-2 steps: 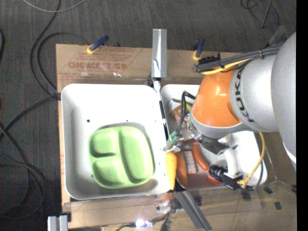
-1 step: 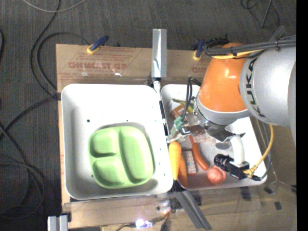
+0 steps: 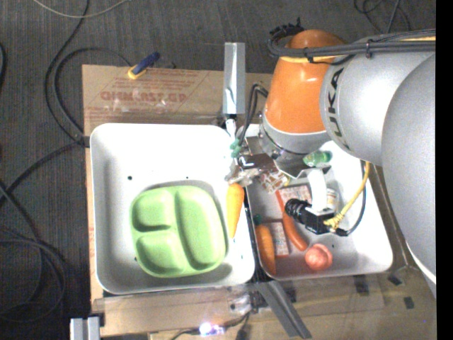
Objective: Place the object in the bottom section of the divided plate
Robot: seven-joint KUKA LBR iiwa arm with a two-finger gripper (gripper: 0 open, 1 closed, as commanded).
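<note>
Carrot (image 3: 234,209) over the bin divide, plate (image 3: 178,230) bare: placement not yet made.

You see the gripper (image 3: 244,167) above the wall between the two bins, with the carrot hanging directly below it, its top right at the gripper; whether it is truly clamped cannot be told, as the mechanism hides the contact. The green plate lies down and to the left of the gripper in the left bin (image 3: 113,147), all three sections bare, so the carry across and the drop into the bottom section remain, in my judgement. The carrot sits just beside the plate's right edge, not over it. To the right of and below the gripper, the right bin (image 3: 375,257) holds a second carrot (image 3: 265,244), a red pepper (image 3: 295,235), a red round fruit (image 3: 318,258) and a green item (image 3: 320,159) partly hidden by the arm.
</note>
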